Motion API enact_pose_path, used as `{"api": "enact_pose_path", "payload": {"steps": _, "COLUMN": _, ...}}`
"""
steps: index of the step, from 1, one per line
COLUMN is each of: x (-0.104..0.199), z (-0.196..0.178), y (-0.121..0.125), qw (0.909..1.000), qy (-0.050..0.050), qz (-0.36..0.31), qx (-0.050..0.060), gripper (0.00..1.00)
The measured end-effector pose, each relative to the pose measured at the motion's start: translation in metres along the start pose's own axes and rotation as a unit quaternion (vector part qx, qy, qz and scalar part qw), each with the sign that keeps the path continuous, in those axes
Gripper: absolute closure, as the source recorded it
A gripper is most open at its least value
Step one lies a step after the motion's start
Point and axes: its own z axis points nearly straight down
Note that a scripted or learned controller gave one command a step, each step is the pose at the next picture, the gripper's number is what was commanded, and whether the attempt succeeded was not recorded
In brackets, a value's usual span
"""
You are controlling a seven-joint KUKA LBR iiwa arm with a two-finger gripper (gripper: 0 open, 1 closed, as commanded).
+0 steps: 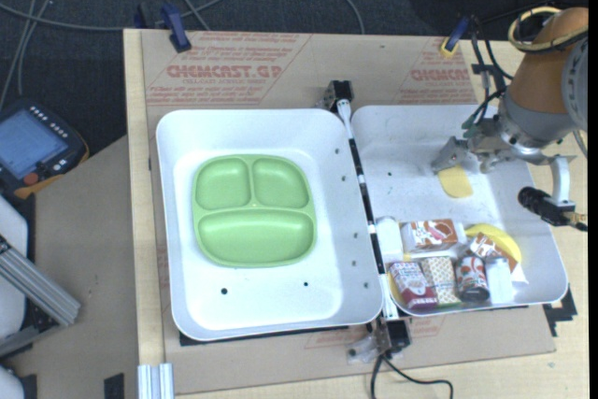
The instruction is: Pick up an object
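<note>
Tool [455, 156] above pale yellow, flat, rounded piece [457, 184].

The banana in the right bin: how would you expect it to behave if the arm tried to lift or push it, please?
The banana is curved and smooth, so it would probably pivot or slide rather than roll straight. It looks like a light toy. It lies against the food packets near the bin's lower edge, so a push would likely jostle them.

Bright, even light; soft shadows
</note>
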Motion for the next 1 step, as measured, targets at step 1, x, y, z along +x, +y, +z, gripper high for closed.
{"api": "enact_pose_path", "payload": {"steps": 1, "x": 0.0230, "z": 0.0105, "y": -0.0123, "qw": 1.0000, "qy": 0.001, "qz": 0.000, "qx": 0.001, "gripper": 0.00}}
